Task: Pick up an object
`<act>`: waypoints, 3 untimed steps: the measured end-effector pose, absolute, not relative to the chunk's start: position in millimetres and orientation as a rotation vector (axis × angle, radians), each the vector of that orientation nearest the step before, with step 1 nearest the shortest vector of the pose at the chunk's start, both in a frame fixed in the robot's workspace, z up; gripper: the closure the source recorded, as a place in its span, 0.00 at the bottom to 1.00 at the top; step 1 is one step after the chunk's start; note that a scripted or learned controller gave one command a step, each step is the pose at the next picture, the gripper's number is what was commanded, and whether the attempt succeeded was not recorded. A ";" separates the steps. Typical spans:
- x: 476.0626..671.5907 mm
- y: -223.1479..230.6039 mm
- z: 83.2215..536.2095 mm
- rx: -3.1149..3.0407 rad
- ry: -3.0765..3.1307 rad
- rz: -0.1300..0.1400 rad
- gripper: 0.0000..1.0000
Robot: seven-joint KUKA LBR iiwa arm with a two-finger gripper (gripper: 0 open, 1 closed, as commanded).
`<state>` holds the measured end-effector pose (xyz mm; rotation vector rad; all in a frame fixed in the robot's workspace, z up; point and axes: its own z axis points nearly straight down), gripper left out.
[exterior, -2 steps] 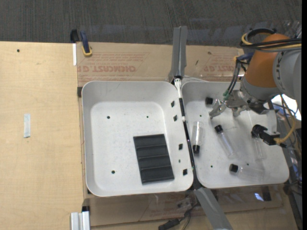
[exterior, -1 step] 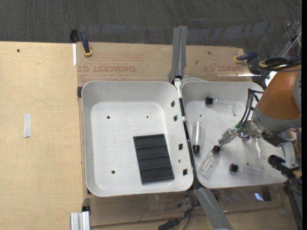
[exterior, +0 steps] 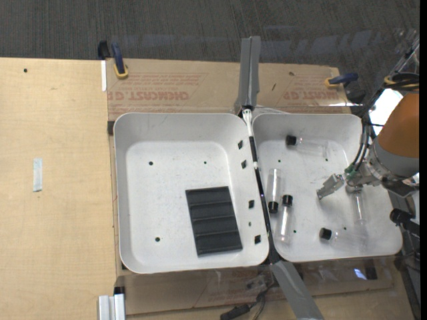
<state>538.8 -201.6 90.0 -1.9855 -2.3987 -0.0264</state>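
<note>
Right bin: we take this as landmark; the arm enters over its right wall.
Claw: in its right-middle, fingers apparently parted, gripping nothing.
Black-capped clear vial: left of the claw, long axis roughly near-to-far.

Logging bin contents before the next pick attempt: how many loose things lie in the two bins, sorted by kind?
Clear tubes with black caps: 4
Black ribbed block: 1
Total: 5
</note>
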 end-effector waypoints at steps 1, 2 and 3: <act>545.1 -169.0 91.5 -1.927 -2.480 0.000 0.00; 561.5 -218.8 92.3 -1.879 -2.516 -0.006 0.00; 561.6 -220.1 101.5 -1.884 -2.516 -0.004 1.00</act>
